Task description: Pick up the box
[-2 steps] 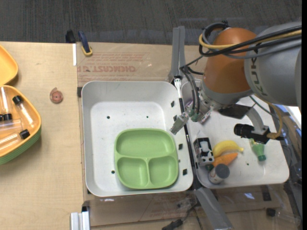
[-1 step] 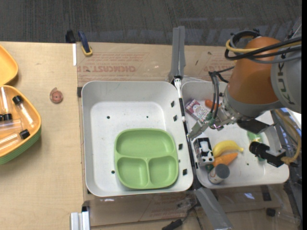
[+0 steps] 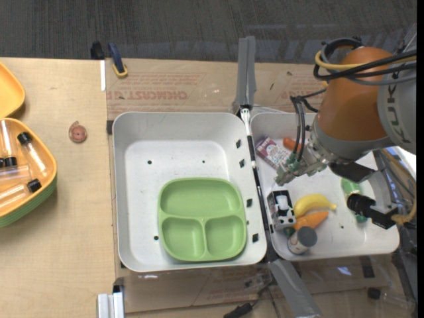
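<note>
Two shallow white bins are being watched | left bin (image 3: 132, 197): a green three-part plastic plate (image 3: 202, 218) is lying untouched | right bin (image 3: 371, 240): the small black-and-white box (image 3: 281, 207) is lying unlifted, left of a yellow banana (image 3: 313, 205) | two-finger gripper (image 3: 291, 169): being held above it; jaw state cannot be told | grasp and lift are being awaited.

One fixed camera above the worktop (image 3: 59, 244), angled down over both bins (image 3: 126, 197); my arm (image 3: 354, 105) enters right.
</note>
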Tool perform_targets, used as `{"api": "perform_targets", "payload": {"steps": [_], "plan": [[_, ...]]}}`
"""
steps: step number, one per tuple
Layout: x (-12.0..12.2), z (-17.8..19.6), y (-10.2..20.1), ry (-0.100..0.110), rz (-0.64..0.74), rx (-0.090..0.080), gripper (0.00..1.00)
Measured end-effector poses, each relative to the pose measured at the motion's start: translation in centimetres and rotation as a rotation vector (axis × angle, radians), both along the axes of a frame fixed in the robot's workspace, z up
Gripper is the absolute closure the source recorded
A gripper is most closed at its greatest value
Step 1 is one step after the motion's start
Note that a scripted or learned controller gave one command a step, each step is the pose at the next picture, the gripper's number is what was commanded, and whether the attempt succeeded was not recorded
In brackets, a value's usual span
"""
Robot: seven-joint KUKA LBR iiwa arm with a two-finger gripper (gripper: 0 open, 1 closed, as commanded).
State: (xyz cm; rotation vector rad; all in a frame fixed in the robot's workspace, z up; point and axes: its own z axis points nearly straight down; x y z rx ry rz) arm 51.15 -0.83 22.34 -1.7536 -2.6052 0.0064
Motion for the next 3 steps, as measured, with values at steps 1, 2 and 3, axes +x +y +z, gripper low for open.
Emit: {"api": "perform_targets", "payload": {"steps": [1, 2, 3], "plan": [[3.0, -3.3, 4.2, -0.001, -0.17, 0.0, 1.0], [2.0, -3.3, 7.5, 0.001, -0.107, 0.0, 1.0], [3.0, 2.6, 0.5, -0.001, -0.391, -0.001, 1.0]]}}
